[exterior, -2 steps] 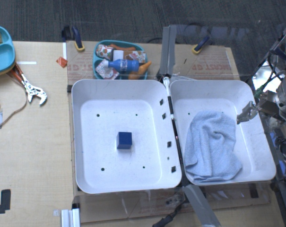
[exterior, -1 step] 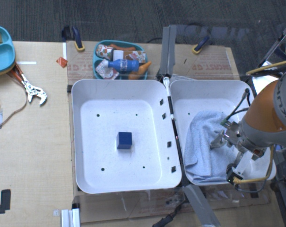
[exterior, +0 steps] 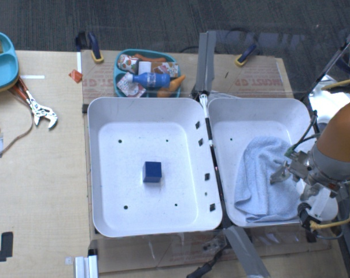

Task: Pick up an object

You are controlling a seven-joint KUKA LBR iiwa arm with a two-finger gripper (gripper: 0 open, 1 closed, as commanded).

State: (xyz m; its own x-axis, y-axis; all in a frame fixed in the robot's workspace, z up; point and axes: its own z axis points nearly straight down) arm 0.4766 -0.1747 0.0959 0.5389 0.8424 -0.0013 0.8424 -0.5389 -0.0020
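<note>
Arm's jaws (exterior: pixel 282 175) are hovering at the crumpled light-blue towel (exterior: pixel 266 181) in the right bin (exterior: pixel 261 110), their opening impossible to tell, while the blue cube (exterior: pixel 153 171) is sitting well apart, leftward, in the left bin (exterior: pixel 143 110).

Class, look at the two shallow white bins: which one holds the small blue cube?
The left white bin holds the small blue cube; the right white bin holds a crumpled light blue towel instead.
</note>
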